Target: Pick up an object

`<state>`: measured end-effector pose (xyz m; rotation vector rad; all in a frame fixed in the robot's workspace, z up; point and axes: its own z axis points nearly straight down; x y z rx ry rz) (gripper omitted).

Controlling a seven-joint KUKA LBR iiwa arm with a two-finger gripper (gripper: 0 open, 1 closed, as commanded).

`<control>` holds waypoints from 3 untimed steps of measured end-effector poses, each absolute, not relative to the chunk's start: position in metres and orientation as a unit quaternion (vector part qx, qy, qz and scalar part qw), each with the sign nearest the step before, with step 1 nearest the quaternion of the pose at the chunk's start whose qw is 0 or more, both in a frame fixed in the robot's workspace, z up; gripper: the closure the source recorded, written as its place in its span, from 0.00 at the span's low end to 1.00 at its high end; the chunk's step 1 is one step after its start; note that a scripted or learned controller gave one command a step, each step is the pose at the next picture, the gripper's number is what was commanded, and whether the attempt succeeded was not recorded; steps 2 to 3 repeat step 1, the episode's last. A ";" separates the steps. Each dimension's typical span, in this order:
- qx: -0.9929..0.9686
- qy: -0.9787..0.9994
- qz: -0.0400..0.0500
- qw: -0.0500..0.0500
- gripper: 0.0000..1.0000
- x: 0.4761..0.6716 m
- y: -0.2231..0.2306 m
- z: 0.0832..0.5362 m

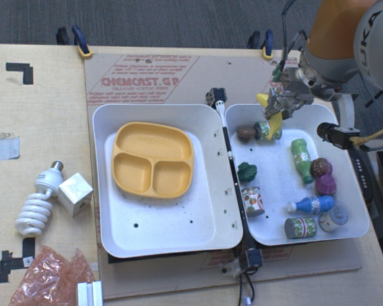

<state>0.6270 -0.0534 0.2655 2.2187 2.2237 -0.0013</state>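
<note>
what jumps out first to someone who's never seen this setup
The yellow divided tray catches the eye first, lying alone in the left bin. Next comes the clutter in the right bin: a green bottle, purple pieces, a blue bottle and small cans. At its far edge the arm's hand hangs over a yellow item. Outside the bins, a white spiral bulb lies on the bench at left.

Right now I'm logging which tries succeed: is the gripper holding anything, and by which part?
Cannot be told. The gripper sits over a yellow object and a small can at the right bin's far end, but a hold isn't visible.
</note>
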 end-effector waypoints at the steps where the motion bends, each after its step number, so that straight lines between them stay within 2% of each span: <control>1: 0.705 0.709 -0.001 0.001 1.00 0.628 -0.054 0.275; 3: 0.705 0.709 -0.001 0.001 1.00 0.628 -0.054 0.275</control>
